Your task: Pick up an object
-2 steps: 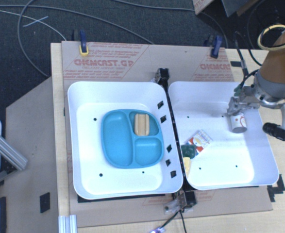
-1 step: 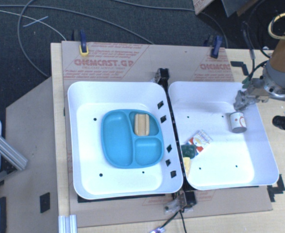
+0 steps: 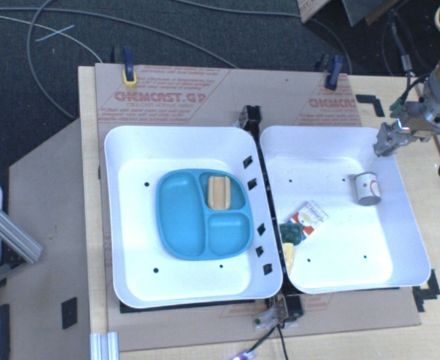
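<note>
Can (image 3: 366,188) in right bin (image 3: 407,223), on side, axis near-left/far-right. Gripper (image 3: 385,142) above far-right rim; open/closed: can't tell.

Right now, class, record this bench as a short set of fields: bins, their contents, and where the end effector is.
left bin: holds a blue divided tray
tray contents: tan block in the upper right compartment
right bin: holds a small grey can on its side and a colourful packet near the divider
end effector: at the right bin's upper right rim, apart from the can
held object: none visible
</note>
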`<action>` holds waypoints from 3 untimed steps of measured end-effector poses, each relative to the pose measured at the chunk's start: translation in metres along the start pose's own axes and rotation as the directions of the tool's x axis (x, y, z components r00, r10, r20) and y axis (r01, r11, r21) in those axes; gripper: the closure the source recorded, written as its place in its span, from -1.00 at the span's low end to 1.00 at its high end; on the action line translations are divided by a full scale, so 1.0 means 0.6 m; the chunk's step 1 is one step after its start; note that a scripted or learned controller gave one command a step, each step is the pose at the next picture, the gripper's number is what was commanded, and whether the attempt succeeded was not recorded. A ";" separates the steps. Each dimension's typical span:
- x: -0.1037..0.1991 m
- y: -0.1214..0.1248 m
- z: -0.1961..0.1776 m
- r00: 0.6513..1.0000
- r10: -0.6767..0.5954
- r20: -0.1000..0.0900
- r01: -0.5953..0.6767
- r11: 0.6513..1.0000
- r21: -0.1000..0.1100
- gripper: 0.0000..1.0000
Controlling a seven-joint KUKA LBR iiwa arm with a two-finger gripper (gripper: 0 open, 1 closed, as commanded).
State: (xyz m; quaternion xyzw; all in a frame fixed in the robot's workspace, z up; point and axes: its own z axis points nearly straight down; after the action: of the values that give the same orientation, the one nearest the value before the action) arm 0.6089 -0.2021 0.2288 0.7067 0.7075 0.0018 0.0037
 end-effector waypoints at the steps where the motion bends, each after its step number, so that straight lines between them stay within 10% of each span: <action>1: 0.073 0.005 -0.006 1.000 -0.004 -0.005 0.004 1.000 0.007 1.00; 3: 0.267 0.015 -0.014 1.000 -0.006 -0.005 0.006 1.000 0.006 1.00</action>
State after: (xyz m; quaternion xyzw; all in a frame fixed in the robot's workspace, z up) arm 0.6179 -0.0416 0.2370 0.7047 0.7095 0.0017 -0.0003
